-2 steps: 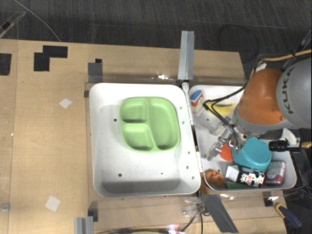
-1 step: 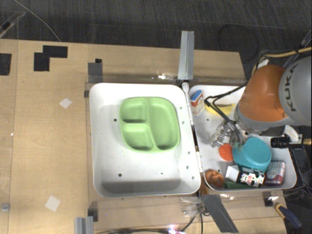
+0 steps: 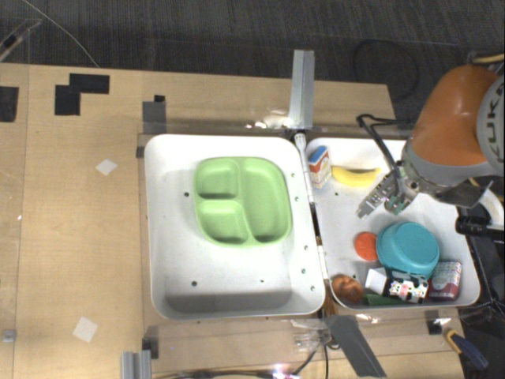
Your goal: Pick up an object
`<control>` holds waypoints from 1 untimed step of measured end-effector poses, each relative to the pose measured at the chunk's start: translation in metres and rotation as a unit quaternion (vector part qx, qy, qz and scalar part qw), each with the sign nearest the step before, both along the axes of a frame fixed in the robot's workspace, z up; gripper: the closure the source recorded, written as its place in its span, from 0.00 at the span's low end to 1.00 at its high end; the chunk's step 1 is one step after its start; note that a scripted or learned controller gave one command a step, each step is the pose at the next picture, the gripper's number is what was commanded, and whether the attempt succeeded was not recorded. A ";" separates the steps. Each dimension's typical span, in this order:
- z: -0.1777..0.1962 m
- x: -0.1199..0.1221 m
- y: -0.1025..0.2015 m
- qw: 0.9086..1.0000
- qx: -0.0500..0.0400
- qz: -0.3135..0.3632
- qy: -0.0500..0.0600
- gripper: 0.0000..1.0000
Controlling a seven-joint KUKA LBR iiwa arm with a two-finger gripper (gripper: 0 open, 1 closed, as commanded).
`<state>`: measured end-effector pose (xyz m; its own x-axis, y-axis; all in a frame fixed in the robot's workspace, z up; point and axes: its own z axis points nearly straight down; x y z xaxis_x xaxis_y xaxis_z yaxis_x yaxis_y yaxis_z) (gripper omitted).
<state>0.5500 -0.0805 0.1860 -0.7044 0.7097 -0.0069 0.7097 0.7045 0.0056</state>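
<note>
Camera view gives me the gripper [image 3: 384, 198] hovering over the right bin [image 3: 344, 229], its fingers apart on nothing. Below it I see a teal bowl [image 3: 407, 248], with a banana [image 3: 354, 175] lying near the bin's far wall.

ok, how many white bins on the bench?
2, side by side. The left bin holds a green divided tray. The right bin holds the clutter: banana, teal bowl, small carton, with the tool above it.

A wooden bench [image 3: 71, 235] bears two white bins; left bin [image 3: 170, 235], right bin [image 3: 339, 227], touching. Black patches [image 3: 79, 91] mark its far left.
</note>
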 end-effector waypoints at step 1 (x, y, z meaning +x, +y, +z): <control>0.012 0.033 -0.054 1.000 -0.001 -0.007 0.001 1.00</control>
<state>0.5831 -0.1348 0.1982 -0.6944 0.7196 -0.0072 0.7196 0.6944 0.0033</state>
